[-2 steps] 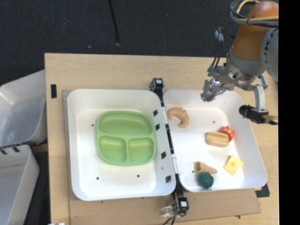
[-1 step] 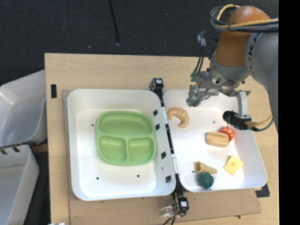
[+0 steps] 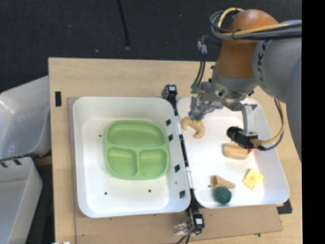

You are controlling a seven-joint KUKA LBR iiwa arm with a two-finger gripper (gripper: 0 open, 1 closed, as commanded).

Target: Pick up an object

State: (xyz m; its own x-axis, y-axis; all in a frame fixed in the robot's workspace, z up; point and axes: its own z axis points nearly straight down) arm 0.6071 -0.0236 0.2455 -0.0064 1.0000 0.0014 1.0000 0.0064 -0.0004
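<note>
- While the gripper [image 3: 197,113] is hanging over the right bin [image 3: 269,184]'s left edge, I cannot tell its state.
- One curved tan croissant [image 3: 195,127] is lying just beneath it.
- One beige wedge [image 3: 235,151], one yellow cheese block [image 3: 253,179], one brown sliver [image 3: 222,182], one green ball [image 3: 222,195] are sitting toward the near-right corner.
- One green divided plate [image 3: 136,148] is filling the left bin [image 3: 84,187]'s middle.

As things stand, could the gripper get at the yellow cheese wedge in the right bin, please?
Probably yes. The cheese wedge lies in the open near the bin's front right corner, nothing on top. The gripper is over the croissant, across the same bin.
</note>
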